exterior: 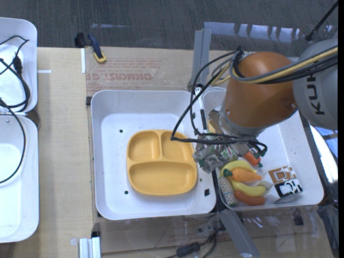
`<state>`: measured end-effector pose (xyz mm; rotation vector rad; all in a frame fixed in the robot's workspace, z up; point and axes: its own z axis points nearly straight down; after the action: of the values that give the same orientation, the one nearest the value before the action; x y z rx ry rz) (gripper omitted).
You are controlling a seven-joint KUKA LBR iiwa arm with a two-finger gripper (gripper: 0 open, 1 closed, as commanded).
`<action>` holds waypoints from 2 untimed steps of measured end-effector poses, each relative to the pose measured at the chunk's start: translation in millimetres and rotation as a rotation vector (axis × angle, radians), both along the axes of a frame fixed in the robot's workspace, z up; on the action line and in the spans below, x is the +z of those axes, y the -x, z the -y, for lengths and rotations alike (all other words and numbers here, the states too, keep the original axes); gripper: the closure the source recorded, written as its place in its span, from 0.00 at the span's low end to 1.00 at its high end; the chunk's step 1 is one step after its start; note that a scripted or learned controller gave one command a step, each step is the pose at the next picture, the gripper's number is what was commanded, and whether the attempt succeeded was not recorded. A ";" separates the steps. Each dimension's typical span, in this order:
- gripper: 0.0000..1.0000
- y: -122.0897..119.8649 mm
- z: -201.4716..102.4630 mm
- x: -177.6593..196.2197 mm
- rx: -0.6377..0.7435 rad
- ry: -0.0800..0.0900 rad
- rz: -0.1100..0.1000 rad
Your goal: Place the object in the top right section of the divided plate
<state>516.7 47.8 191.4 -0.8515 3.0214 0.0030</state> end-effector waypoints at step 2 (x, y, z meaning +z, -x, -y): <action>1.00 -6.1 23.4 0.0 -0.227 0.001 -0.001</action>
<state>522.8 24.4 191.4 -0.5038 3.0993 0.0020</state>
